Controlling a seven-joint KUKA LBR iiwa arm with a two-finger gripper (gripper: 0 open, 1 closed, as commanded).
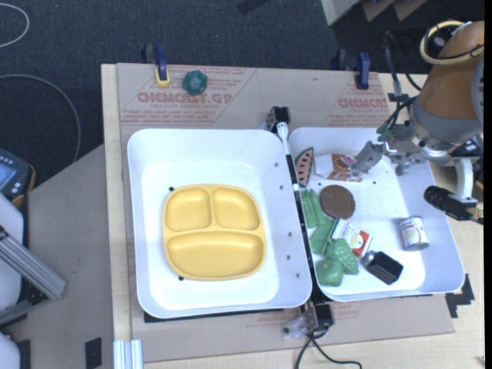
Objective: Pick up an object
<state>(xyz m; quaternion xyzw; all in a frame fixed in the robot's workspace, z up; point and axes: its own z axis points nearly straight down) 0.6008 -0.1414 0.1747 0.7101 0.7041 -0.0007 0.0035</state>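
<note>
You have the bench nearest you along its front edge, and on it two white bins, side by side. The left bin holds one yellow divided tray with three compartments, its wide compartment toward you. The right bin holds a cluster of small things against its left side. Counting them: one brown round disc lying flat; a group of green toy pieces, several overlapping so you cannot count them exactly, their run lying along the bin's left wall from far to near; one watermelon slice standing lengthwise along that same wall at the far end; one black block, tilted with its long axis running from the greens toward the bin's near right corner; one small can on its side, apart to the right; one red-and-white piece between the greens and the black block.

The gripper hangs over the bin's far part, just beside a small printed packet; nothing sits between its fingers, and you cannot tell how wide they stand.
</note>
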